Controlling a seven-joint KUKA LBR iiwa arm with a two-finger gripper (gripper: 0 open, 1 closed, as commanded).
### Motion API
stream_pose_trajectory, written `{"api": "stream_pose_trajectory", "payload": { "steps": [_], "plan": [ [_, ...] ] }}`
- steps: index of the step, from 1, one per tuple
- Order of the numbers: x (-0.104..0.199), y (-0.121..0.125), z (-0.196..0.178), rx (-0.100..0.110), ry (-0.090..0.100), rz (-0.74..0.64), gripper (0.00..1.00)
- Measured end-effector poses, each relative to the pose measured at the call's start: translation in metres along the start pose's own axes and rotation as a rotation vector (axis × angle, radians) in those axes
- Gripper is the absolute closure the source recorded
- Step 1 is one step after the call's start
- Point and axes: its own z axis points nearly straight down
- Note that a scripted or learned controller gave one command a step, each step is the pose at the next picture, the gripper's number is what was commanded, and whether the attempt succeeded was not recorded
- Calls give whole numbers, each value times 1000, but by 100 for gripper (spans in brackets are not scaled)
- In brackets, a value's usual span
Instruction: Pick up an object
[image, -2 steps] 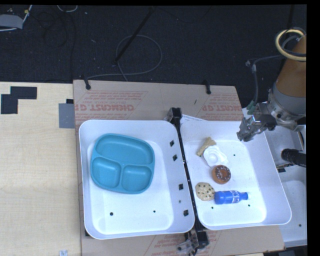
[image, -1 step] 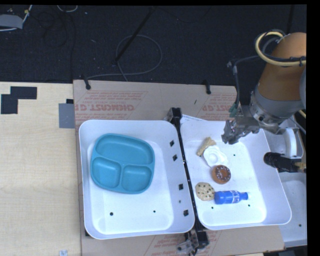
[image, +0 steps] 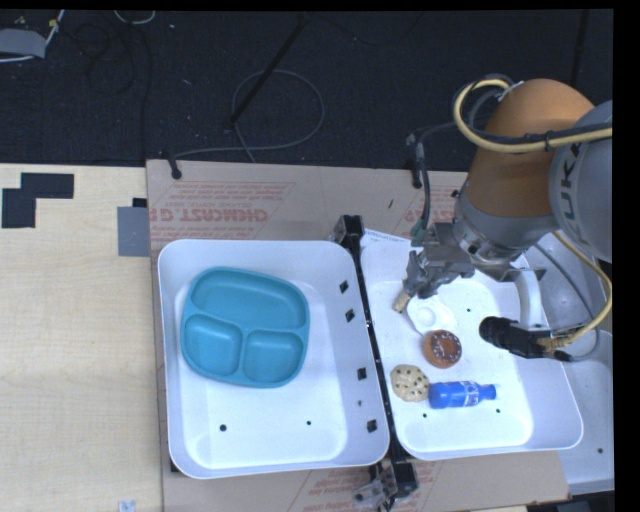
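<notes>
Objects to choose from all lie in the right bin (image: 560, 420), while the left bin (image: 200, 440) carries a blue divided plate (image: 243, 327). From left to right in the right bin: a speckled cookie (image: 409, 382), a small white piece (image: 430, 317), a brown doughnut (image: 442, 348) and a blue bottle (image: 460, 394) lying flat. The pincer (image: 418, 290) hangs just above the white piece; whether it is wide or narrow I cannot tell. A good grasp likely needs centring over that piece, clear of the neighbouring doughnut.
</notes>
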Motion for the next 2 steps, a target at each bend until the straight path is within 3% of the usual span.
{"api": "stream_pose_trajectory", "payload": {
  "steps": [2],
  "plan": [
    [103,2,24,-2,-1,0,100]
  ]
}}
